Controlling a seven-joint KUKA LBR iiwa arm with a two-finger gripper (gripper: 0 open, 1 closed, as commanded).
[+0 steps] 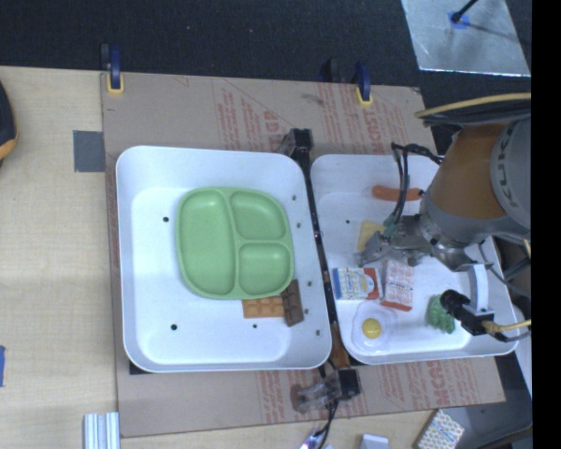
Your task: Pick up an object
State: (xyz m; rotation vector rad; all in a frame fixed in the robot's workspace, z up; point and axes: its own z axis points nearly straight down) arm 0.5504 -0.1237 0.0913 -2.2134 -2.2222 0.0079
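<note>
In the right white bin (351, 171), the gripper (390, 243) is seen lowered beside a flat red-and-white packet (398, 286), which lies just below it with its long axis running up-down the view, though the fingers' spread cannot be told.

Yellow item (368, 236) and orange stick (395, 193), both partly under the arm (472, 181).

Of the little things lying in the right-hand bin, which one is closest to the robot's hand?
The yellow wedge-shaped piece, lying just left of the hand. The thin orange stick lies farther up the bin, and the round white piece with a yellow centre and the small green lump lie farther down.
</note>
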